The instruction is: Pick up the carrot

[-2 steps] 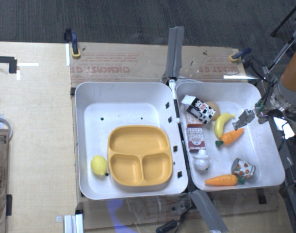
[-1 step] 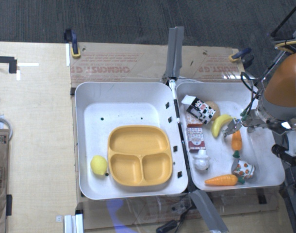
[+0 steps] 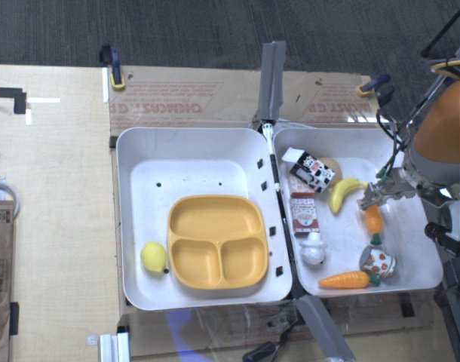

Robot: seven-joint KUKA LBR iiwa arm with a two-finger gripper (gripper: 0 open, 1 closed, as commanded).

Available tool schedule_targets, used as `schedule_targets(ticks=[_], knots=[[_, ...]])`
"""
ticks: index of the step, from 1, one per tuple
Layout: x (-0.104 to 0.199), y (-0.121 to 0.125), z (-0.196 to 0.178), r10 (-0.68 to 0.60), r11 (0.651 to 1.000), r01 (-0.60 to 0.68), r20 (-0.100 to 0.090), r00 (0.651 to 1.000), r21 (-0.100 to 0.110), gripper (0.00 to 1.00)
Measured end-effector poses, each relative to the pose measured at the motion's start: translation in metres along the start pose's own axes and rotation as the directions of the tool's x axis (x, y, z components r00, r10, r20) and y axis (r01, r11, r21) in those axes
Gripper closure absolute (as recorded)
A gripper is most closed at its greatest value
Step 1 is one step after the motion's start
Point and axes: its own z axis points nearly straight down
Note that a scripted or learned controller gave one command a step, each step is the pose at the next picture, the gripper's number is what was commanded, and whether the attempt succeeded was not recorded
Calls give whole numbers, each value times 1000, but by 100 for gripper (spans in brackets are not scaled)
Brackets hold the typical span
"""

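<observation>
Pale wood bench (image 3: 49, 277) carries two white bins side by side. Nearest the camera, in the right bin (image 3: 433, 277), a carrot (image 3: 345, 280) lies along the front wall, beside a small patterned ball (image 3: 378, 262). Across the divider, the left bin (image 3: 128, 202) holds a yellow tray (image 3: 216, 241) and a lemon (image 3: 153, 256). Further back on the right sit a red carton (image 3: 304, 213), a banana (image 3: 341, 193) and a second, smaller carrot (image 3: 374, 222). The claw (image 3: 381, 197) hangs just above that smaller carrot; whether it is spread or closed cannot be told.
</observation>
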Motion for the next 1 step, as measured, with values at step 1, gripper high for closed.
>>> schedule_targets(ticks=[1], knots=[[4, 57, -92, -2, 1000, 2, 2, 1000, -2, 100]])
